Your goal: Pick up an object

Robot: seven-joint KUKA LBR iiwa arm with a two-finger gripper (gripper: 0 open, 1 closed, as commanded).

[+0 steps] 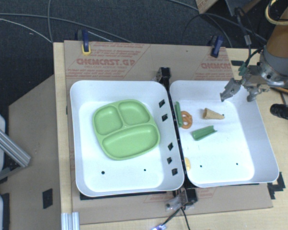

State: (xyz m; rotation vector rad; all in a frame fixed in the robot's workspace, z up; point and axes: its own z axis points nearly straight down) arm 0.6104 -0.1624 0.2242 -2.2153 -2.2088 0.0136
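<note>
**Two bins, five small pieces, gripper open over the far right**

Nearest the camera sits a tiny yellow bit [187, 164] by the right bin [245, 169]'s left wall, too small to identify. Count two white bins side by side. Over in the left bin [86, 171], one green divided plate [126, 128] with three compartments. In the right bin: one pretzel [186, 119], one slim green stick [178, 114] just left of it against the wall, one green wedge [203, 132] and one tan cone [213, 114], all near the far left. And the gripper [240, 92] hovers above the far right edge, fingers spread, nothing between them. Arm cut off at the right.
</note>
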